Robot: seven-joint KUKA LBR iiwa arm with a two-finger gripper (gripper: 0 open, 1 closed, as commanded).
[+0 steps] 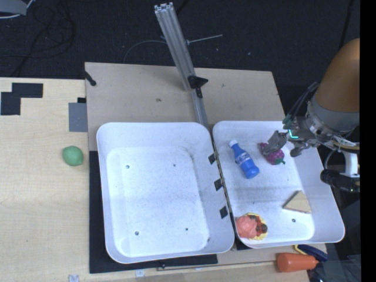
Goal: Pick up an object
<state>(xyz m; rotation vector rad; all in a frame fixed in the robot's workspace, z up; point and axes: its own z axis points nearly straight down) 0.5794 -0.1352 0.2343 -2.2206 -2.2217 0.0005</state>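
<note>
Two white bins sat side by side on the tabletop [147,93]. In the right bin [305,231] lay a blue bottle [244,160], a tan wedge [298,202], a red-and-yellow object [252,227] and a purple object [274,154]. The fingers [280,140] hung just over the purple object; whether they gripped it could not be told. A green ball [73,155] rested left of the left bin [111,140].

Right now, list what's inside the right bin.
Right bin: blue bottle, purple object under the gripper, tan wedge, red-orange item. The gripper covers part of the purple object.
</note>
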